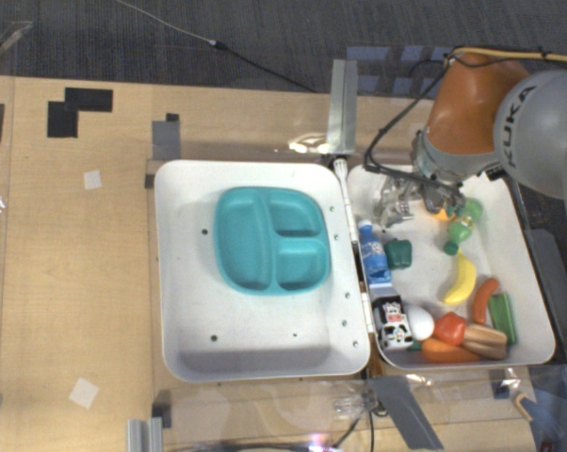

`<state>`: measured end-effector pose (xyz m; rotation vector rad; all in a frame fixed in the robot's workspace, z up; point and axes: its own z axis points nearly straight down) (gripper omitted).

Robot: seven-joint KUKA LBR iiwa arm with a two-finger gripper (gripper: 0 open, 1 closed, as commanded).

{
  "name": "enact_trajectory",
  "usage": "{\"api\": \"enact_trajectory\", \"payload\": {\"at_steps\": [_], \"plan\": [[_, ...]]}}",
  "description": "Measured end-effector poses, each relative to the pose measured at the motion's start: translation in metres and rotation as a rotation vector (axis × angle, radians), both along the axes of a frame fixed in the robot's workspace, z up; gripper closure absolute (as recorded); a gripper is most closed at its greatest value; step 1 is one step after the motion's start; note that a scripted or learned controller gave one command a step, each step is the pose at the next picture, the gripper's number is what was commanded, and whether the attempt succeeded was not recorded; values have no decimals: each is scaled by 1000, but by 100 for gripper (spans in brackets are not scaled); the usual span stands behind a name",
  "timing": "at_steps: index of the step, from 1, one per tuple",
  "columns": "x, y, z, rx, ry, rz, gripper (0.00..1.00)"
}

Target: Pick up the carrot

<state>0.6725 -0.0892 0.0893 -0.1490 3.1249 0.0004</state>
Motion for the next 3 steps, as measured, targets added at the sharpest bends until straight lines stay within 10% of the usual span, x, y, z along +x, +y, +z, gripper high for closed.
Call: {"api": "enact_trajectory", "payload": {"at_steps": [1,2,3], "plan": [[-7,-67,107,-9,-8,174,100],[-140,-87,14,0,10,-130,100],[-81,-113,307,-4,-10,-180,100]]}}
